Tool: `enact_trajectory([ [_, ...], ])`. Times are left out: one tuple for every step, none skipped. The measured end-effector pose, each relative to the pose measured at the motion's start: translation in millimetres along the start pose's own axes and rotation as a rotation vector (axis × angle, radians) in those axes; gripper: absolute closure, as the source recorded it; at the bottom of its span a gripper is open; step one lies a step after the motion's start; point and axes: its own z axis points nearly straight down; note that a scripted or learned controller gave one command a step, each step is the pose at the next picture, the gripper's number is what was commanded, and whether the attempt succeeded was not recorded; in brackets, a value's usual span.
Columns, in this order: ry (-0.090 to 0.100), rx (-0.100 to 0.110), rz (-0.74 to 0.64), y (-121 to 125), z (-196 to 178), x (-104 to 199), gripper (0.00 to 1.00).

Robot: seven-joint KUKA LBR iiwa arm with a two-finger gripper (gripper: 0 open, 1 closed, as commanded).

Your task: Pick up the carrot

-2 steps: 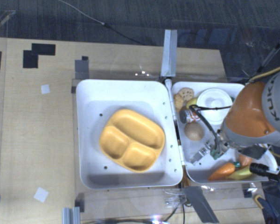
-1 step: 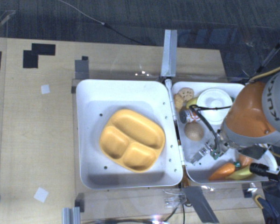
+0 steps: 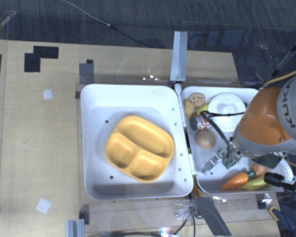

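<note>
- The carrot (image 3: 235, 181) lies at the near edge of the right bin (image 3: 207, 184), its tip pointing left, with a yellow-green piece (image 3: 254, 183) touching it on the right.
- My gripper (image 3: 218, 161) hangs just above and left of the carrot, beyond it; nothing sits between my fingers, and I cannot tell whether they are apart or together.
- I judge this the approach step: the carrot is not yet grasped.
- Next I need to shift toward the carrot, line up across its body, and come down without catching the yellow-green piece.
- Beyond the carrot lie a brown ball (image 3: 205, 139), a can (image 3: 201, 122), a white bowl (image 3: 227, 107) and cookies (image 3: 194, 102).
- Left of the carrot, the other bin (image 3: 91, 132) holds a yellow tray (image 3: 138, 147).
</note>
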Motion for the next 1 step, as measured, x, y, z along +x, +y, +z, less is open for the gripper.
enact_trajectory([
  [0.000,0.000,0.000,0.0,0.0,0.0,0.00],
])
